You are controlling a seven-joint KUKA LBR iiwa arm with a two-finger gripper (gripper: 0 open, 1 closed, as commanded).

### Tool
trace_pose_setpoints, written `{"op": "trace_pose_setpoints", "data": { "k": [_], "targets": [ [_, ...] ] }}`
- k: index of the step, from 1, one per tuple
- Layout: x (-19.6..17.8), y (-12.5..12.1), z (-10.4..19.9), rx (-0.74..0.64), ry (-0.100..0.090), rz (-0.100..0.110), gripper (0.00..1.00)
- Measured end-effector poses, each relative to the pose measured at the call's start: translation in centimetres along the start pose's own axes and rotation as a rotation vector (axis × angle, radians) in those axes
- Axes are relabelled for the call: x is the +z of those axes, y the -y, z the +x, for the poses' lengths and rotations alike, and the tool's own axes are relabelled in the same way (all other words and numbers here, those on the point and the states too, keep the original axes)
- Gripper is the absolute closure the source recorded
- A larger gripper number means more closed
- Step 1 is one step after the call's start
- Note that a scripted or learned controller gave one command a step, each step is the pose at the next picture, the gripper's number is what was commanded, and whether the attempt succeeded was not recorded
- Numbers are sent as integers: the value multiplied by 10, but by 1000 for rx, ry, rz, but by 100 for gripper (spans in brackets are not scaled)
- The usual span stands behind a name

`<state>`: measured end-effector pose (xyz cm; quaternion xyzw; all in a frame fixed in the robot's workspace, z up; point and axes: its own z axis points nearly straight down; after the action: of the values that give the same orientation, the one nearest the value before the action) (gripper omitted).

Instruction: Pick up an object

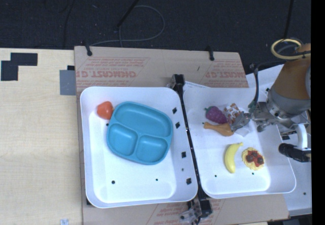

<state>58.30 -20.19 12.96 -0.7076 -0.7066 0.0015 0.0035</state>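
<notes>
The right bin (216, 175) holds several toy foods. A purple grape bunch (216, 114) lies near its back, with an orange-brown drumstick-shaped piece (219, 128) just in front. A yellow banana (231, 157) and a small yellow disc with red topping (253, 158) sit toward the front. A small brown-and-white speckled item (233, 111) lies right of the grapes. My gripper (242, 120) is low in the right bin, just right of the drumstick piece and below the speckled item. I see nothing lifted.
The left bin (127, 186) carries a blue divided plate (138, 133) and a red-orange tomato (104, 110) at its back left. The grey arm with its orange band (292, 79) reaches in over the right bin's right wall. A black divider (187, 137) runs between the bins.
</notes>
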Motion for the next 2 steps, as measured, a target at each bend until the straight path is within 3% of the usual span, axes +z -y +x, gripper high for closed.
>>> {"op": "trace_pose_setpoints", "data": {
  "k": [1, 2],
  "targets": [
    [-13, -1, -2, 3, 2, -3, 100],
    [-65, 0, 8, -3, 3, -8, 100]
  ]
}}
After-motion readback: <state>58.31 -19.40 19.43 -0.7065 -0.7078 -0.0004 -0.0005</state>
